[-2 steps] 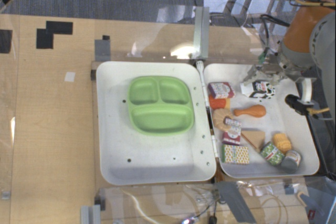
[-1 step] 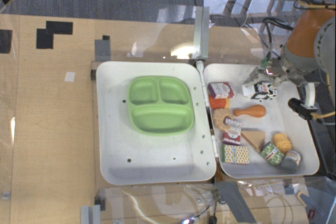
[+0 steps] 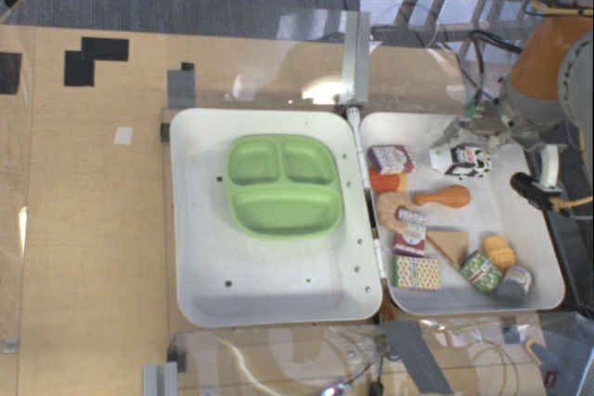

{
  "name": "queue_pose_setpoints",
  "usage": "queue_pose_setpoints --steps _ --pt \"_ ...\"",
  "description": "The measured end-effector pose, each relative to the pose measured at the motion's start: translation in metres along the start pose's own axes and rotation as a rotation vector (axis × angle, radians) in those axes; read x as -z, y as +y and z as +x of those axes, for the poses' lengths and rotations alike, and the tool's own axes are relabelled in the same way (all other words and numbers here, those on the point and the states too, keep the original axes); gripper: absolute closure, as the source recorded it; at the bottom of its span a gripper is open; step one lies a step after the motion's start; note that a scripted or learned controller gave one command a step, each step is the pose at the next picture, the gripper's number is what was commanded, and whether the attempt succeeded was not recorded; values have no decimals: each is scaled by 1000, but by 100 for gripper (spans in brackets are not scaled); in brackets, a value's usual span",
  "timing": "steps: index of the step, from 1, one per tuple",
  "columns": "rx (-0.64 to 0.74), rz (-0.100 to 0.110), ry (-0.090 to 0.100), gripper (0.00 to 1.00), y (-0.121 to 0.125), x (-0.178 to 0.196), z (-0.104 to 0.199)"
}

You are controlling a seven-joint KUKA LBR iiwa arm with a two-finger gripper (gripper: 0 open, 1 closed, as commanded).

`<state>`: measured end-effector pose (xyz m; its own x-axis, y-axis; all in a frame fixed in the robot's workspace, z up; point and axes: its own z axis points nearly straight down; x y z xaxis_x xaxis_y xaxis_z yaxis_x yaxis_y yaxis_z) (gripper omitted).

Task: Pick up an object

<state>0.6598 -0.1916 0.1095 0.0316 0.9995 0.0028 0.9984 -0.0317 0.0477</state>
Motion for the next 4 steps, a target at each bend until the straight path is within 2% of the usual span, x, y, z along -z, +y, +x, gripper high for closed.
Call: queue_pose_setpoints --steps 1,2,3,4 --pt "129 40 -2 0 11 -14 5" --pt "133 38 0 0 -51 -19 47" --pt "165 36 -1 0 -79 -17 13" --pt "166 33 -2 0 -144 -13 11"
